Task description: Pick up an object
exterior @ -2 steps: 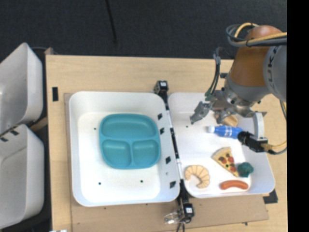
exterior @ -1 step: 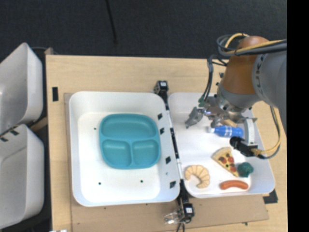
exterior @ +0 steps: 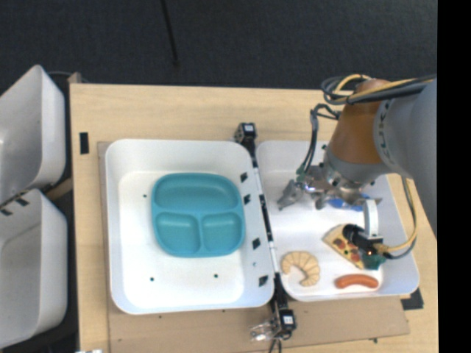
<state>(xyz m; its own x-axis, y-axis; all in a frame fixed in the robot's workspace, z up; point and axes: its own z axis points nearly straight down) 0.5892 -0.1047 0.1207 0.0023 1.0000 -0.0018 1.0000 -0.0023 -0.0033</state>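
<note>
The arm reaches in from the right and hangs over the far half of the right bin [exterior: 291, 153], its orange band and grey wrist covering much of what is below. The gripper [exterior: 305, 190] sits low over the bin floor near its middle, and whether it is wide or narrow cannot be told from this slanted overhead view; nothing can be seen held in it. The candidates for a pick all lie toward the near edge of that same bin, on the viewer's side of the tool: a croissant [exterior: 302, 266] just beside the divider between the bins, a pizza slice [exterior: 343, 241] to its right, partly under a dark cable fitting, and a red sausage [exterior: 356, 281] closest to the near rim. The croissant lies almost straight toward the viewer from the gripper, its curved body running roughly across the bin; the sausage's long axis also runs left to right. A bit of blue shows under the wrist, too hidden to name. The left bin [exterior: 118, 219] holds a teal divided plate [exterior: 197, 213], well apart from the tool. The croissant looks the shortest reach.
</note>
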